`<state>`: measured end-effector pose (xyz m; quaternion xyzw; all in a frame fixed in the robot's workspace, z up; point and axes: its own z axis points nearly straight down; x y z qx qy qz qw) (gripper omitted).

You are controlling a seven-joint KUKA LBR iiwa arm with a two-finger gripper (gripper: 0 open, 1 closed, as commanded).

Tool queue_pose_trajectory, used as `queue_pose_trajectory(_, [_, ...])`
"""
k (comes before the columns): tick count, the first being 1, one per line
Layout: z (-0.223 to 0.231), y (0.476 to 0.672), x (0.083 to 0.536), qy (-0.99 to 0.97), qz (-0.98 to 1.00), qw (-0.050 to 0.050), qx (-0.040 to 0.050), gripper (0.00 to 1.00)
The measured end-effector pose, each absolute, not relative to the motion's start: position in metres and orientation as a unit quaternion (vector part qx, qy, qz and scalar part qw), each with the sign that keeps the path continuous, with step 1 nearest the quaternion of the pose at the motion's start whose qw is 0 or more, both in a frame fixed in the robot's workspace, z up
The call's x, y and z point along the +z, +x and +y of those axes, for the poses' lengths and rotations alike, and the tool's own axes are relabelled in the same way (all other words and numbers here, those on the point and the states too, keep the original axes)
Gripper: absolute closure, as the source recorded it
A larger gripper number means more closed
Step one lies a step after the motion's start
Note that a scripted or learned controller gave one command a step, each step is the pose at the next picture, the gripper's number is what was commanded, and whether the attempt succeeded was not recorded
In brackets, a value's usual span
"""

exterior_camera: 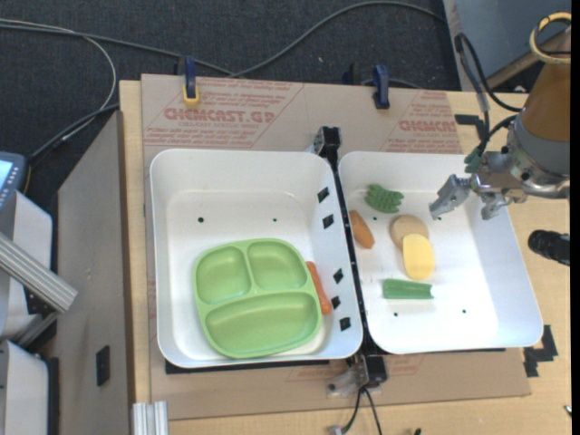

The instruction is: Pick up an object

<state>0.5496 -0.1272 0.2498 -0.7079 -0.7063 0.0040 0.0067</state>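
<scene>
I see the hand [465, 198] over the right bin [507, 279], near its upper right part, fingers spread and pinching nothing. Nearest to it in that bin lie a green leafy piece [384, 198], a tan rounded object [408, 228] touching a yellow block [419, 256], an orange carrot-like piece [362, 230] by the divider, and a green pod-shaped piece [407, 289] lower down. The left bin [172, 243] on the bench [272, 98] holds a green divided tray [258, 297] with an orange stick [318, 288] at its right edge.
</scene>
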Motion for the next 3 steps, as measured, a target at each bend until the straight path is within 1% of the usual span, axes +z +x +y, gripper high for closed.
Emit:
queue_pose_trajectory(1, [-0.127,0.552,0.257,-0.707,-0.707,0.001,-0.0001,0.00])
queue_pose_trajectory(3, [-0.117,0.535,0.160,-0.707,-0.707,0.003,0.0013,0.00])
